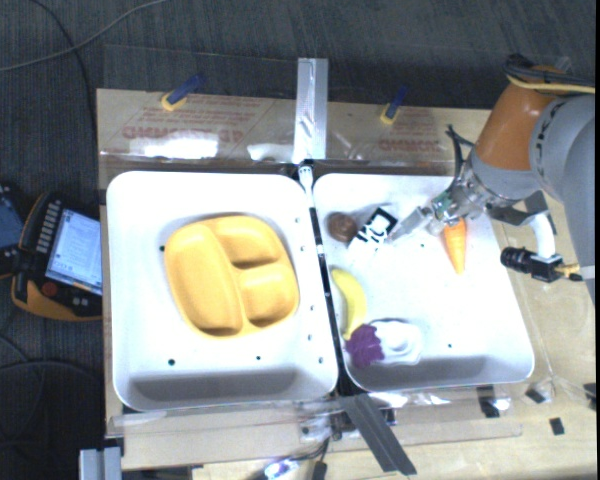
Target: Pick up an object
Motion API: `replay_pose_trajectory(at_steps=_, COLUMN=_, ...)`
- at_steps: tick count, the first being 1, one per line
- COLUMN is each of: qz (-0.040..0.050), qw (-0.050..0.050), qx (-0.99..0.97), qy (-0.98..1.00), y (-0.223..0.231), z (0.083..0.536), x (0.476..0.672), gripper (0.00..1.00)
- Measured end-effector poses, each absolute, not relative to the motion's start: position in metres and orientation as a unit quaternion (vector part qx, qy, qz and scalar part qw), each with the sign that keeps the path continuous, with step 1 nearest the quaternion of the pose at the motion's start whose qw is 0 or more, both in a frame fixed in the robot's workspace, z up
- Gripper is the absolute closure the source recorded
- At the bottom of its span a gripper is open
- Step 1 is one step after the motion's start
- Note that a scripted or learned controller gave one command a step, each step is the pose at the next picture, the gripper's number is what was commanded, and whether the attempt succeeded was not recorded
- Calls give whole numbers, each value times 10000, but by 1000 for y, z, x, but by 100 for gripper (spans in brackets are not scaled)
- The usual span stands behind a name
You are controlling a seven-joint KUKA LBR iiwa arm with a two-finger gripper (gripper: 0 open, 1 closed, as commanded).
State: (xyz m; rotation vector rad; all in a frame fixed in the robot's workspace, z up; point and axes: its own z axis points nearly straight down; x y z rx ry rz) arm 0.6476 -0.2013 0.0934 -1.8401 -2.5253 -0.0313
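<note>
The right bin (500, 308) holds several objects. An orange carrot (456, 244) lies at its upper right and a brown round object (341, 227) at its upper left. A yellow banana (349, 296) rests along its left wall, with a purple bunch of grapes (364, 345) and a white object (401, 340) near the front. My gripper (384, 228) reaches in from the right, low over the bin's upper part. Its black-and-white tip is just right of the brown object and left of the carrot. Nothing visibly sits in its grasp.
A yellow divided plate (235, 271) fills the middle of the left bin (140, 348). A metal divider post (311, 108) stands at the back between the bins. The arm's wrist with its orange band (515, 120) hangs over the right bin's far right corner.
</note>
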Motion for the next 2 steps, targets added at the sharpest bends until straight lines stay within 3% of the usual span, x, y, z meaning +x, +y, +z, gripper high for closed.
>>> replay_pose_trajectory(at_steps=1, qz=-84, qw=-71, qx=-6269, qy=-7791, y=-188, z=94, x=576, gripper=0)
replay_pose_trajectory(at_steps=2, qz=-98, qw=45, qx=-6217, qy=-7832, y=-205, z=116, x=539, gripper=0)
